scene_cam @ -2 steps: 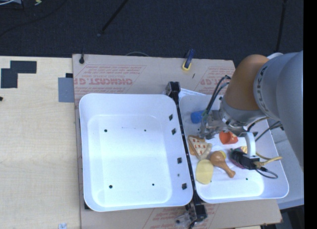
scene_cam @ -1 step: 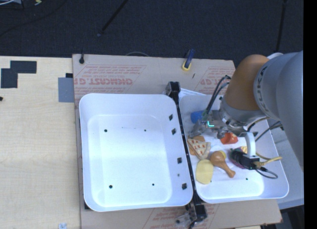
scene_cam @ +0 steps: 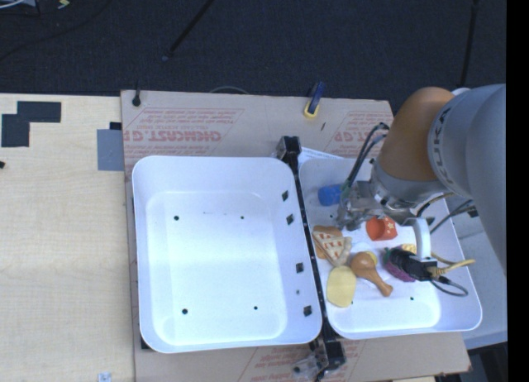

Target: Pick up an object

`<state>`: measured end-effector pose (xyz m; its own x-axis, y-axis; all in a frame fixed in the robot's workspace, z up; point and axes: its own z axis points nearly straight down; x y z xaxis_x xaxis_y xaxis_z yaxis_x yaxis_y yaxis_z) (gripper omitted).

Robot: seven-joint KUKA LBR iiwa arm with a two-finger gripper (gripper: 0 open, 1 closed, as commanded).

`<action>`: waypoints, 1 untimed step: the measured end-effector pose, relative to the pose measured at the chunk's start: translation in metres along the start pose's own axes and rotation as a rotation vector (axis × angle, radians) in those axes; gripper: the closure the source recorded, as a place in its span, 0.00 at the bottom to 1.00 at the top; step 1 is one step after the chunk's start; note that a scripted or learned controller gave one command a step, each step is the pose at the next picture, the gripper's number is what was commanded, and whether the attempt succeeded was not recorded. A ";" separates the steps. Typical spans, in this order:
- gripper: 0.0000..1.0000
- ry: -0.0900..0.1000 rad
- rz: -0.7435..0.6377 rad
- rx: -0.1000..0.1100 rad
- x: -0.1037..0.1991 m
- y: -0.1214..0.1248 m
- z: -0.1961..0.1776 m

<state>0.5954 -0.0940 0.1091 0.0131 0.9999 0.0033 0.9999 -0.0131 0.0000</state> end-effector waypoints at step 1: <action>0.00 0.000 0.001 0.001 0.000 0.000 0.001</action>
<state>0.5952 -0.0941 0.1086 0.0144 0.9999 0.0035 0.9999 -0.0143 -0.0008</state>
